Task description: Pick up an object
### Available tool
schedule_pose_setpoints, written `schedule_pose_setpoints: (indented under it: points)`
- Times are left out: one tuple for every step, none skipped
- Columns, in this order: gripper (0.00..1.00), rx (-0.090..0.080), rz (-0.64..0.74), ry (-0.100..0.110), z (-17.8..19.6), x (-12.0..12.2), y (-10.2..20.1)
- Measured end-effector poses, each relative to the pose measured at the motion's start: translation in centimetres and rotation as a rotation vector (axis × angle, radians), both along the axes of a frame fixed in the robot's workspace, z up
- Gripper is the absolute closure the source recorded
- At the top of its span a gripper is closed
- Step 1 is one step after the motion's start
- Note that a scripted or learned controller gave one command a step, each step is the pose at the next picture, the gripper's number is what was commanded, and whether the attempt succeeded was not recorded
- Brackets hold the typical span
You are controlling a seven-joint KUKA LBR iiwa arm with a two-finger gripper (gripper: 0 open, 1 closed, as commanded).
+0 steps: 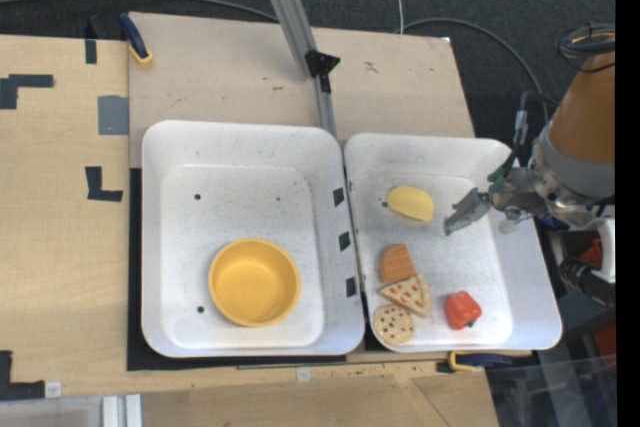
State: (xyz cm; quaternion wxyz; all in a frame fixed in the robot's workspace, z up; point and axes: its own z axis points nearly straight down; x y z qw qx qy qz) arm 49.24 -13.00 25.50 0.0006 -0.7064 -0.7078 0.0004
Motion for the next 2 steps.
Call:
schedule_pose_setpoints:
  points:
    - [0.00, 0.000, 0.000, 0.000, 0.0, 0.0, 0.0]
    - [0.00, 0.001, -0.001, 0.005, -4.4, -0.4, 0.1]
